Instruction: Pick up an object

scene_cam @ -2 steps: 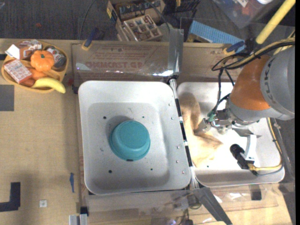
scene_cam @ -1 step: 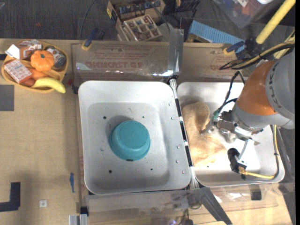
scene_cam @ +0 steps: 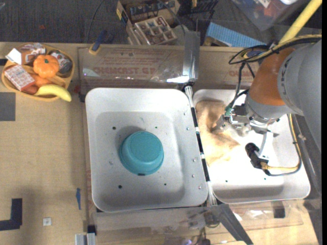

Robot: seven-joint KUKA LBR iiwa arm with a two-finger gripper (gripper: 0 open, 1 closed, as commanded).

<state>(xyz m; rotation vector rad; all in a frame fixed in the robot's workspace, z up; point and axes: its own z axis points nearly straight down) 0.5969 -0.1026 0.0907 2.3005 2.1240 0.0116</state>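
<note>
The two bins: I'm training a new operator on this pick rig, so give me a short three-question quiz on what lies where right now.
1. True or false: the teal bowl lies upside down in the left bin.
2. Which bin is the claw over? A) the left bin B) the right bin C) neither
3. Fill in: the tan cloth lies in the right bin against its ____ wall, the one shared with the other bin.

Key: 1 true; 2 B; 3 left
</note>
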